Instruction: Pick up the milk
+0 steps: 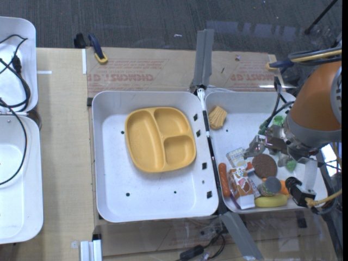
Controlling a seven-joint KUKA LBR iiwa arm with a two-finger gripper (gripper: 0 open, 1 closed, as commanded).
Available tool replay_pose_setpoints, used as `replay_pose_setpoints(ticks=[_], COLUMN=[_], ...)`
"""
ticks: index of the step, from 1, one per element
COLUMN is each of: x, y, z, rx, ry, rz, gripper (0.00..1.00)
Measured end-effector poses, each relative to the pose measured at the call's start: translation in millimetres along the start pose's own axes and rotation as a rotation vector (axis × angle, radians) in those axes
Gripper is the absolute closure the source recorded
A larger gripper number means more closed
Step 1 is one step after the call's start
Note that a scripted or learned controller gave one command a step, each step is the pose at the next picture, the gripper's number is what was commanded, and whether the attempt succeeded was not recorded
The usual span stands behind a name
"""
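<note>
You see the milk carton (243, 184) lying flat in the right bin (239, 125), toward 6 o'clock, between the hot dog (223, 179) and the banana (271, 201). The gripper (261, 143) hovers at the carton's 1 o'clock; the arm's bulk hides its far side, and you cannot tell its state. The yellow plate (160, 138) sits in the left bin (109, 178).

The arm (318, 105) is showing a broad, rounded orange band — smooth and slightly glossy — sitting above a grey wrist section. Below it, the gripper (260, 145) is appearing as a cluster of dull silver metal parts (fine details are too small to make out), and dark cables are running along the arm's upper side.
</note>
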State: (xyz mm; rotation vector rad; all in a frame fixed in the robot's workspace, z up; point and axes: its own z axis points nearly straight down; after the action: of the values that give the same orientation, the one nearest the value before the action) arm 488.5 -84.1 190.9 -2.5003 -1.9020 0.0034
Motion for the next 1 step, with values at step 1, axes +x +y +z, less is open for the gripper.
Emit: replay_pose_setpoints(ticks=[1], x=[-14.1], y=[-5.8], z=[97.6], rx=[-0.005], ry=[0.003], rz=[-0.050], gripper=[0.00])
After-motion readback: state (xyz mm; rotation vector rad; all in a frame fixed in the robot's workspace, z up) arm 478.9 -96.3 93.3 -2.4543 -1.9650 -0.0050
